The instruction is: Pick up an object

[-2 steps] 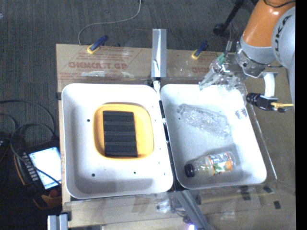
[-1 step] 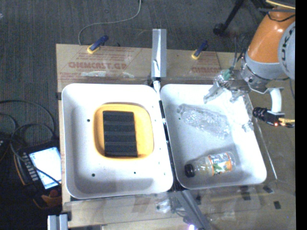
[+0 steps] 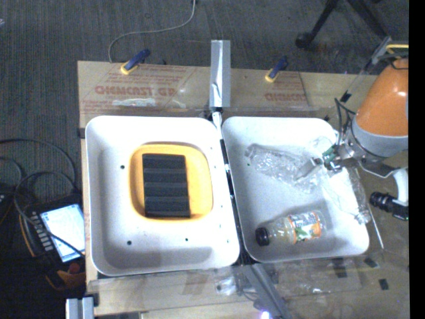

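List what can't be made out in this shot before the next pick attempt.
- End effector: too small and blurred in the camera view to read its fingers or any contact with the crumpled clear plastic.
- Arm: cut off by the right edge.
- Bottle: label print too small to read.
- Yellow tray: its floor is hidden under the black ribbed block.

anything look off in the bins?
The clear plastic drink bottle with a black cap lies on its side in the right white bin, and crumpled clear plastic film is spread above it. Nothing spilled.
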Tool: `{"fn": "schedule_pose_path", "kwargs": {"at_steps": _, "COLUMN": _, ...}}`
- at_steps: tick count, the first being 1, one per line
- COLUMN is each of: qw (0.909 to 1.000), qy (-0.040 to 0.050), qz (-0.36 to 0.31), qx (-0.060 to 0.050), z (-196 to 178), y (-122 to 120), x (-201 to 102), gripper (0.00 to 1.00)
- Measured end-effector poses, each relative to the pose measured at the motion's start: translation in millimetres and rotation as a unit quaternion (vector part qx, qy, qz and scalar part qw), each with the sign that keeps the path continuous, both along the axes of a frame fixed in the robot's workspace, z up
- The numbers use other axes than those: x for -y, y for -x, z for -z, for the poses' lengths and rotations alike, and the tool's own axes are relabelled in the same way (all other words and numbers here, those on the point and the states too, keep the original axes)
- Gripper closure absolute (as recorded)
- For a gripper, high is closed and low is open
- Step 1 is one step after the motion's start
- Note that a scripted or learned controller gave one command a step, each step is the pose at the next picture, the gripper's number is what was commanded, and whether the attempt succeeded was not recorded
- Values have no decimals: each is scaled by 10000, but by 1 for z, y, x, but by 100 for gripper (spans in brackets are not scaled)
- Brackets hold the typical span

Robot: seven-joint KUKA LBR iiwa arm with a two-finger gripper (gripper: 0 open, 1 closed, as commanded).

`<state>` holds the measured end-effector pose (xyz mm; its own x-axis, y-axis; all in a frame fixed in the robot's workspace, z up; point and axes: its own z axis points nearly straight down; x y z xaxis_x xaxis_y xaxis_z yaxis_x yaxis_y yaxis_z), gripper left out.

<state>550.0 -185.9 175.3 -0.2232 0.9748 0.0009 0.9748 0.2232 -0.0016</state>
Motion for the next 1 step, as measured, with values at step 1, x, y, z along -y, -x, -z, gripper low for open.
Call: {"fn": "schedule_pose_path", "kwargs": {"at_steps": 1, "qw": 9983, "qy": 45, "qz": -568, "qx": 122, "z": 72, "y": -58, "x": -10, "gripper": 0}}
